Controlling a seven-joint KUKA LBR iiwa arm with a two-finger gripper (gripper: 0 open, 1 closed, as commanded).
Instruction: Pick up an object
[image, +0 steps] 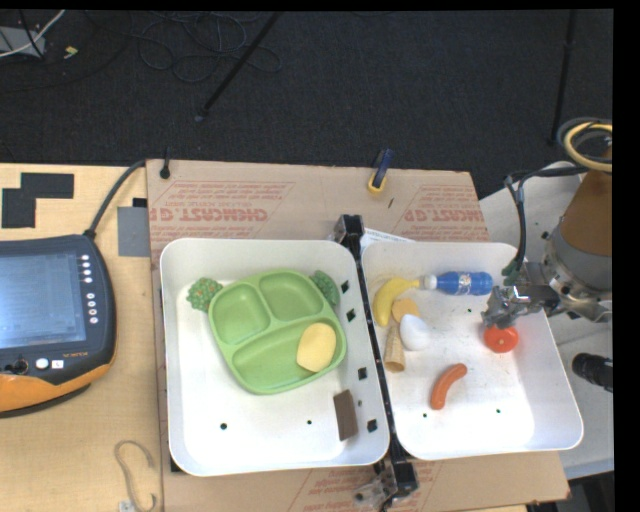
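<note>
While the pincer (497, 318) hangs over the right bin (560, 420) — grip unreadable (too blurred) — a red tomato (501, 339) sits just below.

red tomato (501, 339) | small, round | right bin, near right wall | just beside gripper (497, 312)

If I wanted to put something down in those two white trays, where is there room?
Right bin: the near strip below the sausage is bare. Its far half is crowded with banana, bottle, egg, cone, and the claw by the red ball. Left bin: bare in the near left corner, beside the green plate.
</note>
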